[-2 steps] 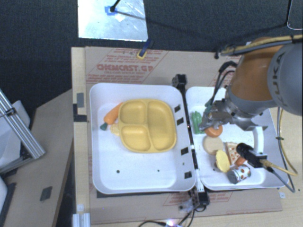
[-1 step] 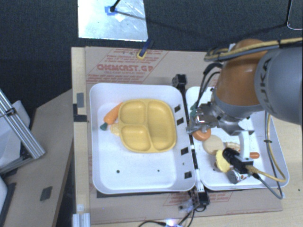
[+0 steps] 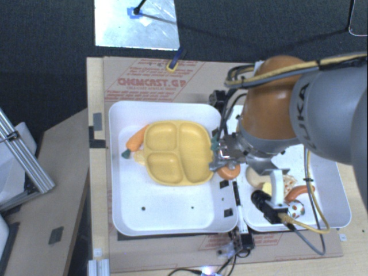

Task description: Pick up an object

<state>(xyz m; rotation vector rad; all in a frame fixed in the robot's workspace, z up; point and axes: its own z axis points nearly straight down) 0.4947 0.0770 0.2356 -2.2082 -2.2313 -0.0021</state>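
Observation:
A yellow divided plate (image 3: 172, 152) lies in the middle of the left bin (image 3: 167, 214). A toy carrot (image 3: 135, 139) pokes out from under the plate's left rim, with a small green bit at its tip. My gripper (image 3: 217, 154) sits low at the plate's right edge, near the wall between the two bins. An orange round piece (image 3: 229, 171) lies just below and right of the gripper. Nothing shows between the fingers.
In the right bin (image 3: 336, 203) lie a pale round piece (image 3: 256, 179) and an orange sausage-like toy (image 3: 297, 192), partly under the arm. The arm covers most of that bin. Cardboard and a metal sheet (image 3: 137, 15) lie behind the bins.

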